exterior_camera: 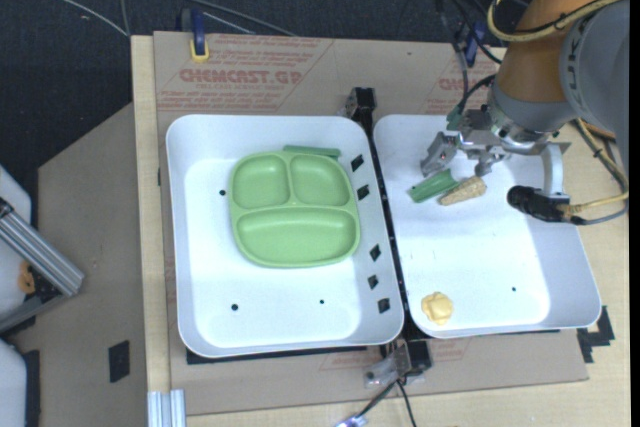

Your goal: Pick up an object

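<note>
The fingers are down low in the right bin, near its far edge, and spread somewhat apart; I can't make out anything caught between them. Just below them lies a green stick-shaped piece, tilted, and touching its right end is a tan, cork-like lump. The fingertips look to be right above or brushing these two things, but from here I can't tell whether there is real contact.

Above the fingers comes the grey metal wrist, then the orange band of the arm, which leans in from the right side with yellow cable looped over it. A black part with a cable hangs off the wrist over the bin's right half.

Further out in the same bin, well apart from the fingers, a small yellow object sits close to the near rim.

The left bin holds a green divided plate with three compartments, lying flat around its middle. A thin green strip pokes out from behind the plate's far edge.

Both bins rest side by side on a cardboard-covered counter, with a blue clamp at its far left corner
</note>
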You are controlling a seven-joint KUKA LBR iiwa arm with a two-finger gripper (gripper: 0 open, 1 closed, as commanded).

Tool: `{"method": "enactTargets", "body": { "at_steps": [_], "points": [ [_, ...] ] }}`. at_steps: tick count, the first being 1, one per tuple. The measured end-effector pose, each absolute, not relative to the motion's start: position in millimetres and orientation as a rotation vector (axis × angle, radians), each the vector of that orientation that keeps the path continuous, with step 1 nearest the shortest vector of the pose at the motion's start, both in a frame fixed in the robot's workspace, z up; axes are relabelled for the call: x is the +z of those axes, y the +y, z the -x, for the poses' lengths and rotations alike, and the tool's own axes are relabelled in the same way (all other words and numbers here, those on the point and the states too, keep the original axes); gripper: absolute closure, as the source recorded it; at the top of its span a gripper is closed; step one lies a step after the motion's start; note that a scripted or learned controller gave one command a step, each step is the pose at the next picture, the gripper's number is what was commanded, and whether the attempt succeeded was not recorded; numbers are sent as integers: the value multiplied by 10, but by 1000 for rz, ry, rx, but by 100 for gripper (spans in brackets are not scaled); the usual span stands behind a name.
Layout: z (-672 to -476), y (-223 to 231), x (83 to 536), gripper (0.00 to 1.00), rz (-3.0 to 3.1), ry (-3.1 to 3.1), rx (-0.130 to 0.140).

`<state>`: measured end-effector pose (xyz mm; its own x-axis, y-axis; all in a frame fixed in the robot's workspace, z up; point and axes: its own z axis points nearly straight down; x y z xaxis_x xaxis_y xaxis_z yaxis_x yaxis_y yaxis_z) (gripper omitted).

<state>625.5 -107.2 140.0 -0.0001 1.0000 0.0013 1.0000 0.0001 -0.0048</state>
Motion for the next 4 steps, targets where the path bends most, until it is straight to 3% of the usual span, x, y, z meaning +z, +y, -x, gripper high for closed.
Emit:
{"method": "enactTargets", "body": {
  "at_steps": [1, 2, 4],
  "points": [
    [-6245, -1063, 871, 0, 2217, -2218, 6],
    [-6266, -1065, 1019, 100, 2221, -2221, -2],
    [-6393, -1079, 2078, 100, 2224, -2228, -8]
  ]
}}
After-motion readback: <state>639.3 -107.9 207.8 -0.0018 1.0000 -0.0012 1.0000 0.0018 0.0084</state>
